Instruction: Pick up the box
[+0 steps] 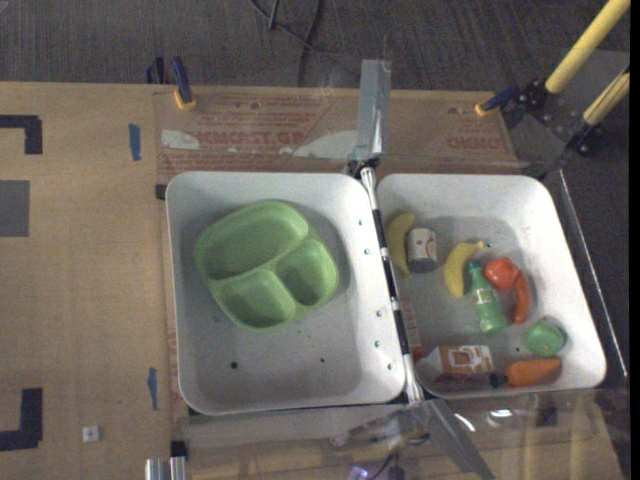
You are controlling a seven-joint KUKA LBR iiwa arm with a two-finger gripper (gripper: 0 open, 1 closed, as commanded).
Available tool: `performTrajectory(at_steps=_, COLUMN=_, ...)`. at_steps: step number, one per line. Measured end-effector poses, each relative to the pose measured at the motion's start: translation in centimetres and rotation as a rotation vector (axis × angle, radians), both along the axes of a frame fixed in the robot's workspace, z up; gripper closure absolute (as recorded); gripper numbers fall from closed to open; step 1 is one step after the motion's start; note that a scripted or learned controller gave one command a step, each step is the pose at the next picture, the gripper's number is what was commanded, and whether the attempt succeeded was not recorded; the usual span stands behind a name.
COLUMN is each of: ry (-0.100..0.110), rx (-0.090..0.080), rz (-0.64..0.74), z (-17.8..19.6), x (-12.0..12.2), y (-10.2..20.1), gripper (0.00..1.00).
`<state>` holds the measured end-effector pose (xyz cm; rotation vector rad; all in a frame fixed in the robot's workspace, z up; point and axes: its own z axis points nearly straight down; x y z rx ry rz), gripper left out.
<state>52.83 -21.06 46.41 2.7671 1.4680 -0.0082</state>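
- Your bench (80, 298) is a tan board carrying two shallow white bins side by side, touching along a central seam.
- Left bin (270, 378): you have one green divided plate (266, 264) with three compartments, sitting toward the upper left of the bin floor.
- Right bin (540, 198): you have the rest of the stock, listed below.
- Box (461, 359): the task item, orange and white, lying flat near the bin's front wall, toward the front left corner, with its long side along that wall.
- Carrot (534, 371): orange, lying just to the right of the box along the same front wall.
- Green round item (545, 338): just above the carrot, near the right wall.
- Green bottle (487, 301): lying near the middle of the bin, above the box and apart from it.
- Two bananas: one (399, 241) by the left wall, one (459, 265) just left of the bottle.
- Small can (422, 249): lying between the two bananas, beside the left one.
- Red item (501, 272) and orange-red item (521, 298): just right of the bottle; you cannot tell their kind.
- Yellow-handled clamps (585, 43): at the upper right, beyond the bins.
- Tool: you cannot tell its state from this view.
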Motion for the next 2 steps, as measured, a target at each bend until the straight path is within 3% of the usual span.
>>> performTrajectory(at_steps=2, ry=-0.001, rx=-0.007, rz=0.009, z=2.0, x=0.4, y=0.2, gripper=1.0)
